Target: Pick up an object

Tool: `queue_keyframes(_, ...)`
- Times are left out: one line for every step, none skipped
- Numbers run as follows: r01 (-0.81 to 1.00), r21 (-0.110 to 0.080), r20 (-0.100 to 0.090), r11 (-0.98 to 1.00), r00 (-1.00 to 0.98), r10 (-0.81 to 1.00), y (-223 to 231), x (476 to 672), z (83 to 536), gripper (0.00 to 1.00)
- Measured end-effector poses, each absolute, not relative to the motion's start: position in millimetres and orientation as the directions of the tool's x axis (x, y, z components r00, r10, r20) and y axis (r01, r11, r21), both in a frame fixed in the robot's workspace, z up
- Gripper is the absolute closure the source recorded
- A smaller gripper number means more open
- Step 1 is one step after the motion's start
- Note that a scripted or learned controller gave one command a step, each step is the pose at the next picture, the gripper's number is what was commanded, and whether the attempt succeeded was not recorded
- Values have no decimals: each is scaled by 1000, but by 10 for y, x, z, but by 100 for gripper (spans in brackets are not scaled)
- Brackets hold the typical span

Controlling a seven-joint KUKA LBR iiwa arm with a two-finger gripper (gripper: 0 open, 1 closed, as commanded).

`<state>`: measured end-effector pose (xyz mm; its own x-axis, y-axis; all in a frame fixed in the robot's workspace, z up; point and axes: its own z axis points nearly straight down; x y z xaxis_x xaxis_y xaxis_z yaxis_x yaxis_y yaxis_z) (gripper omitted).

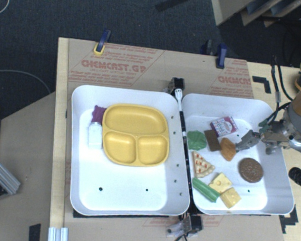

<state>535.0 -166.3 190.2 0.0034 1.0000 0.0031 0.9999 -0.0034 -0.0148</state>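
The right bin (275, 201) holds several toy foods: a green leafy piece (195, 140), a dark brown bar (212, 140), a purple and white packet (224, 126), an orange-brown roll (228, 149), a round brown cookie (251, 170), a pizza slice (202, 164), a green pod (205, 190) and yellow cheese chunks (226, 189). My gripper (258, 144) hangs over the right side of this bin, just above the cookie and right of the roll. Its fingers are spread open with nothing between them.
The left bin (127, 192) carries a yellow divided plate (136, 134), with a purple item (98, 112) and a white bottle (94, 136) at its left side. A black clip (177, 86) sits where the bins meet at the back.
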Motion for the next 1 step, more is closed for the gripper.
queue_keyframes(1000, 0, 0, 0, 0, 1000, -1661, 5383, 1978, 0)
